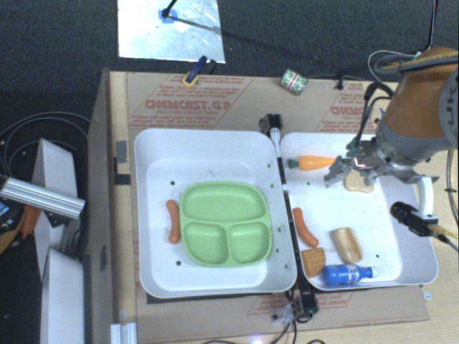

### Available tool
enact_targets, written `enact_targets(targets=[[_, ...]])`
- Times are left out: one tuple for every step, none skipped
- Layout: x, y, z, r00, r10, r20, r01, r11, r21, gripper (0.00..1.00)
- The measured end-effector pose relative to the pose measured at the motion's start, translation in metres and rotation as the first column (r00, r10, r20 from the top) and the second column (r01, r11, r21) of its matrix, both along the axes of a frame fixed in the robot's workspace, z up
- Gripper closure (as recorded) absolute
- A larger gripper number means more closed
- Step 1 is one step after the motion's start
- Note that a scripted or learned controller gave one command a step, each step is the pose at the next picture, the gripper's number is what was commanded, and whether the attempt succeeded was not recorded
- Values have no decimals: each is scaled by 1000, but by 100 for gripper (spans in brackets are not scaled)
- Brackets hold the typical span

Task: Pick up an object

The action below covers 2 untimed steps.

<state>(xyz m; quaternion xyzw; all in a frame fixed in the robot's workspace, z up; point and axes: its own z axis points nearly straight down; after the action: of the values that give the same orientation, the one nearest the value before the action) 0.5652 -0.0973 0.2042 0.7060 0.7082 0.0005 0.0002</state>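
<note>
Pincer point(348, 169) above two sausages point(172, 221), one carrot point(315, 163)

A brown cardboard sheet point(237, 99) printed with red lettering covers the desk point(107, 192), which stands on dark speckled carpet point(57, 49). On the carpet beyond the desk lies a shiny silver sheet point(170, 20) with a blue piece on it. A small green can point(293, 81) rests at the cardboard's far edge. To the left are black cables point(29, 131), a metal bar point(39, 196) and white blocks point(61, 278).
</note>
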Motion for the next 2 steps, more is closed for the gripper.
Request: enact_targets(targets=[[-34,-24,-113,1000,-3,-3,3,1000,0,0],[57,-110,-119,1000,-2,2,2,1000,-3,0]])
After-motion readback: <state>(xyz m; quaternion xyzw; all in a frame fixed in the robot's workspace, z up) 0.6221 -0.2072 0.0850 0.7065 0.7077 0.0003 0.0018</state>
